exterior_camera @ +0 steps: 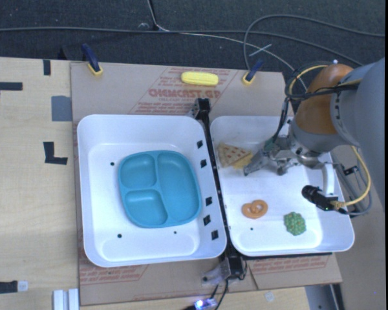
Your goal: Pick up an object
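Waffle-like cracker [235, 155] lay in right bin [336, 237], at upper left corner. Gripper [253, 168] low just beside it, fingers apart, clamped on nothing. Pretzel [254, 208], green broccoli [295, 223] nearer front. Blue tray [159, 188] in left bin [97, 237].

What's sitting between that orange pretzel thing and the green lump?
Nothing. In the camera view, bare white bin floor separates the pretzel and the green lump.
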You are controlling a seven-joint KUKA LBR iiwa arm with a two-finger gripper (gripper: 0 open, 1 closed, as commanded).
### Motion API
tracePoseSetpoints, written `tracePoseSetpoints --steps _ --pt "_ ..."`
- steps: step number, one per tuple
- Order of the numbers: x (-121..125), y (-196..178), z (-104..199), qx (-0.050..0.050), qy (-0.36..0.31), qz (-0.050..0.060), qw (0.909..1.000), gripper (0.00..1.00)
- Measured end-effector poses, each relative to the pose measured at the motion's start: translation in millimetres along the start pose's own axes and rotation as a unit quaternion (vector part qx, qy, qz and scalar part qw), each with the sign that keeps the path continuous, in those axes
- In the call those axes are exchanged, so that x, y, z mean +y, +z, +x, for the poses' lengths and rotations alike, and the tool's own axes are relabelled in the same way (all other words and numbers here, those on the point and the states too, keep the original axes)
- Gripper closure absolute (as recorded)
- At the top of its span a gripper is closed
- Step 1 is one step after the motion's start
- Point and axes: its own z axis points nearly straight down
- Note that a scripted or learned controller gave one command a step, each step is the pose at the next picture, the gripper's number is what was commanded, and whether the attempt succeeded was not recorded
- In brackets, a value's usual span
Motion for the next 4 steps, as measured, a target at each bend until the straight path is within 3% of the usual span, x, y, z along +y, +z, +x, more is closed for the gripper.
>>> tracePoseSetpoints --steps 1,2,4 --pt "0.7 6.2 0.3 -0.001 0.000 -0.003 1.0000 0.00" --pt "1.3 -4.8 0.1 -0.002 0.000 -0.005 1.0000 1.00" --pt "-1.5 -111.3 -3.3 -0.001 0.000 -0.006 1.0000 1.00"
